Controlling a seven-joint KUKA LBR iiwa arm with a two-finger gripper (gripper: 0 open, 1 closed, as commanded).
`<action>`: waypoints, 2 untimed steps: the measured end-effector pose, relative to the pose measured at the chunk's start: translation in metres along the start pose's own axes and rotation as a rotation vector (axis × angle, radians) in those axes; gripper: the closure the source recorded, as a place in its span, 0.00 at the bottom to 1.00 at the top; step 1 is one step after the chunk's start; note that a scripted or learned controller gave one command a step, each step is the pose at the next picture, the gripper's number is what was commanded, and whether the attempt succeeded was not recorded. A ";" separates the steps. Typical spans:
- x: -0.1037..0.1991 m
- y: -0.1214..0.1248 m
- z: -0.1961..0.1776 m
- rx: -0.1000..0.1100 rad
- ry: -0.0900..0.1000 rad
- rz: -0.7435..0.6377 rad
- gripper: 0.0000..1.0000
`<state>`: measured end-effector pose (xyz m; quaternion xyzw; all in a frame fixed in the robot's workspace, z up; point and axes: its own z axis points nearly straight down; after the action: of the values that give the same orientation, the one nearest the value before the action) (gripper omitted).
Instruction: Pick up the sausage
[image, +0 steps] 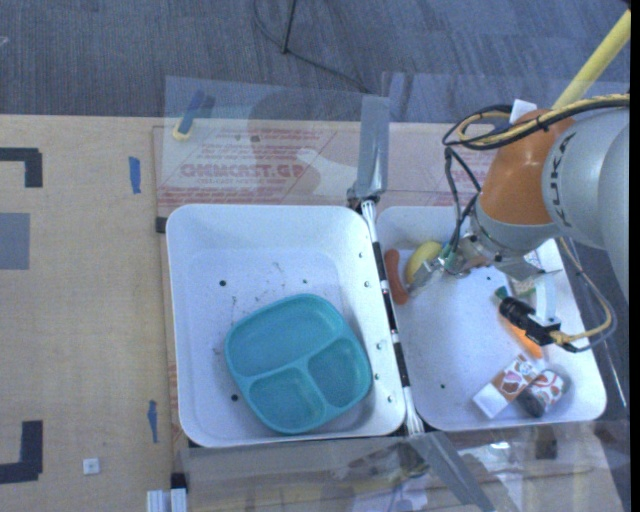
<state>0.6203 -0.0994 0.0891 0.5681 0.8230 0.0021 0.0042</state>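
One sausage (395, 276), upright along bin wall

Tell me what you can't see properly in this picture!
- Jaws: in the camera view, the arm's orange wrist hides the gripper, so open or shut is unclear.
- Sausage: partly hidden by the bin wall.
- Yellow thing: too small to name.
- Patterned box: print too blurry to read.
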 end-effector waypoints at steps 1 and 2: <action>0.015 -0.057 -0.001 -0.001 0.001 0.159 0.00; 0.041 -0.001 -0.097 0.005 0.003 0.016 0.00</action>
<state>0.6037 -0.0615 0.1858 0.5747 0.8184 0.0008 0.0016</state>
